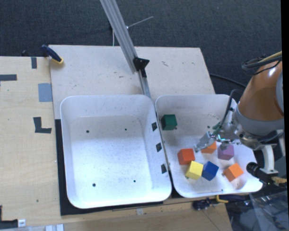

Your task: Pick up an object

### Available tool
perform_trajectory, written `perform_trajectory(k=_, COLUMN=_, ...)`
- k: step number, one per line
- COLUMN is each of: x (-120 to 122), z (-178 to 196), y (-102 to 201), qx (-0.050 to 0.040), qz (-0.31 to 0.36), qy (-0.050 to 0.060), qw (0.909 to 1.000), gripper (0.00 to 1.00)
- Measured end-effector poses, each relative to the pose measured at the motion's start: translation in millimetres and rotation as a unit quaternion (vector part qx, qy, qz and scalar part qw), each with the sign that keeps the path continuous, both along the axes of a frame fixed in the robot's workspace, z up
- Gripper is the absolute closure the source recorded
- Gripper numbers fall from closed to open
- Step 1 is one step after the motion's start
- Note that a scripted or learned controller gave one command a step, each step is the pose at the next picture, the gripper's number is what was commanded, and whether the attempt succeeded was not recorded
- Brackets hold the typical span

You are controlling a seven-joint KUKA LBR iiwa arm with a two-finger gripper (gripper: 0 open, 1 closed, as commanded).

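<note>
Blocks [194,170], unlabelled, lie in the right bin [191,102]; whether the claw [212,142] grips is unclear.

Setting: robotics lab / test cell, not a home or shop. Evidence: plywood bench [22,140] marked w/ grey tape patches, two shallow white bins [69,115] on a black mat, an aluminium rail [123,35] w/ black bracket slanting over the bench, dark carpet [202,20] beyond, loose cables at right. Industrial arm [260,99], grey w/ orange band, reaches over the right bin, which holds small coloured test cubes [186,156] (green, orange, yellow, blue, purple) — typical grasp-trial kit.
</note>
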State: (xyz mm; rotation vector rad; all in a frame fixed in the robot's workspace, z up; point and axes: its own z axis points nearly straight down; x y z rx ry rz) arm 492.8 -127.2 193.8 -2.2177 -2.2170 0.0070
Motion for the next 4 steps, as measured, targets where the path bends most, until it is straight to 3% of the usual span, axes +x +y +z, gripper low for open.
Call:
perform_trajectory(k=1, x=1.1, z=2.1, y=0.3, qx=-0.0001, qz=0.001, qy=-0.002, qw=1.0, gripper=0.0)
perform_trajectory(k=2, x=9.7, z=-49.9, y=1.3, qx=-0.0001, qz=0.001, qy=0.0, qw=1.0, gripper=0.0)
perform_trajectory(k=3, x=13.9, z=-80.4, y=2.1, qx=0.0007, qz=0.002, qy=-0.008, qw=1.0, gripper=0.0)
perform_trajectory(k=4, x=16.1, z=-69.4, y=1.2, qx=-0.0007, qz=0.001, qy=-0.012, qw=0.9999, gripper=1.0)
